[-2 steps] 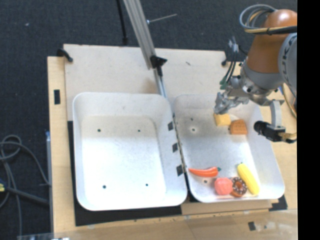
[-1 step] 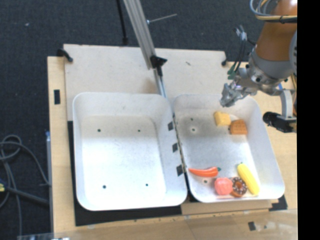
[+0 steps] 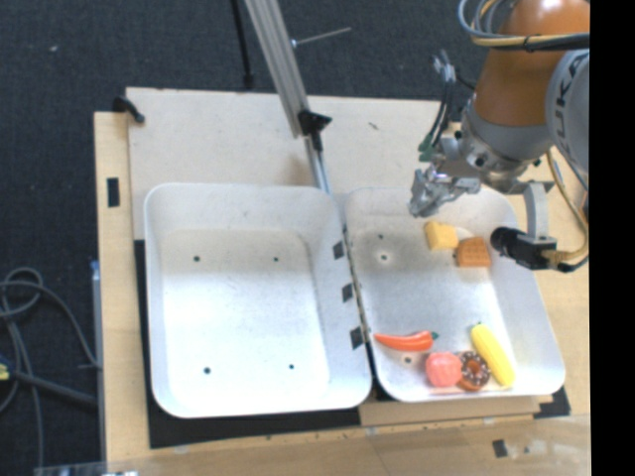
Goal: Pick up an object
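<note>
Claw, grip state unclear, hangs near right bin's far rim.

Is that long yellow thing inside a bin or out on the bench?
Inside. The yellow thing lies flat in the right bin, near its front corner, beside a dark round piece.

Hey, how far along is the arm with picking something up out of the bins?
Done so far: nothing looks lifted; the yellow block, orange block, red pepper, pink piece and corn all lie in the right bin. In hand: the gripper hangs over the bin's far edge, near the yellow block. Left: the descent, grasp and lift.
</note>
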### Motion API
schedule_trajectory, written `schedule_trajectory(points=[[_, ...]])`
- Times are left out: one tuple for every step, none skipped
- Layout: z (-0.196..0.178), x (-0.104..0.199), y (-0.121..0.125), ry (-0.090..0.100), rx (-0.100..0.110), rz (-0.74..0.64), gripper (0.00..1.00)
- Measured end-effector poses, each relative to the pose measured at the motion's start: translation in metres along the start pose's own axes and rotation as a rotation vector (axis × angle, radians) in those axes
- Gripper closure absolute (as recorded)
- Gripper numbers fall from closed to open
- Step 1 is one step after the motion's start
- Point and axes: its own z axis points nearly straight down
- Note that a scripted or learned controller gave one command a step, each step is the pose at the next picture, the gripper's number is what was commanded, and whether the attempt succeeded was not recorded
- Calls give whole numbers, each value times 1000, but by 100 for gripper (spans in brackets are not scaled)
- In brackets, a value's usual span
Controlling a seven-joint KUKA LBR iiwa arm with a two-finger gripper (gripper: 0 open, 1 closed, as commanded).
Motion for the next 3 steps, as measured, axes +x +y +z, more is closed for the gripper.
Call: schedule_trajectory(points=[[1,53,-19,1,1,-1,100],[21,105,-27,0,2,0,100],[27,150,-48,1,2,-1,100]])
